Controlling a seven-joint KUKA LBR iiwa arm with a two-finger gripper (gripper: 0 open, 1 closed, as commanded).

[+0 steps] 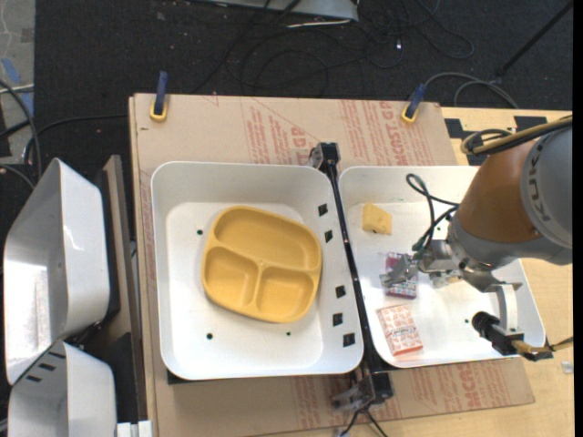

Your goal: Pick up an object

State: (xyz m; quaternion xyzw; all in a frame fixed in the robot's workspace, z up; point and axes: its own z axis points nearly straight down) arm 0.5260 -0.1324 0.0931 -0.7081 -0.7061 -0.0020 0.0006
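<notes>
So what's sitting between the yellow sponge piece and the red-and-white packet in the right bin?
In the camera view, a small purple and silver object lies between the yellow sponge piece and the red-and-white packet, with the gripper right beside it.

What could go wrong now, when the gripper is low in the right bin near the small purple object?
The gripper is down beside the small purple object, and the view does not show the object between its fingers, so it may lift away with nothing. The red and white packet lies close below, so a push could slide the purple object onto it. The yellow block sits apart, and looks safe.
</notes>
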